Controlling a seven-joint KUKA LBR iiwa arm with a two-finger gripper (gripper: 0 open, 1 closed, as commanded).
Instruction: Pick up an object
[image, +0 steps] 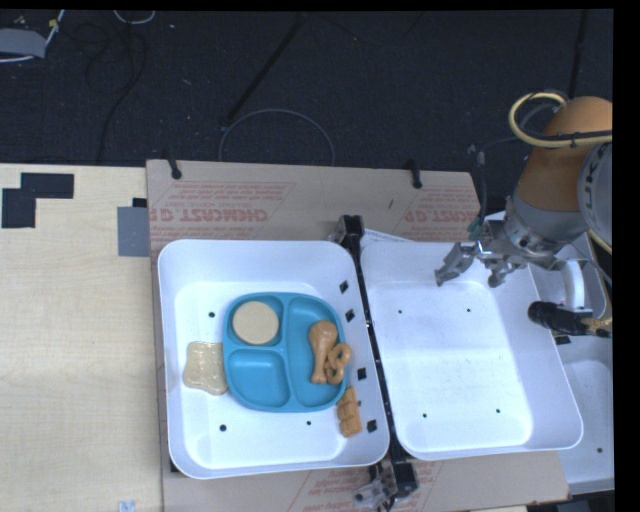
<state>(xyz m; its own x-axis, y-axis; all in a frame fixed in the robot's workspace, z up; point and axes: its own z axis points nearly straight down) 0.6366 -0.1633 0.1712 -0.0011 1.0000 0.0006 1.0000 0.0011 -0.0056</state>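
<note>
Here, scene: a desk (70, 330) of pale wood carries a cardboard sheet (300, 205) with red print, and on it two shallow white bins side by side; dark carpet with cables lies beyond the far edge

Arm: the grey arm with its orange band (560, 160) comes in from the right and hangs over the far right corner of the right bin (470, 430)

Hand: the hand (470, 265) points toward the left, its two fingers spread wide apart; nothing lies between them; one fingertip sits over the bin's far rim, the other just inside it

Left bin: the left bin (190, 430) holds a blue divided plate (262, 380) near its middle

Plate, far-left compartment: a round tan biscuit (255, 322) lies flat in it

Plate, right compartment: a tan pretzel-like piece (328, 352) lies lengthwise, reaching nearly to the plate's right edge

Plate, near-left compartment: blue floor shows

Beside the plate, left: a pale beige slice (205, 367) lies on the bin floor, touching the plate's left edge

Beside the plate, near right: a small brown chunk (348, 412) lies on the bin floor just beside the plate's corner, close to the divider between the bins

Relation: all the food pieces are in the left bin, well apart from the hand
</note>
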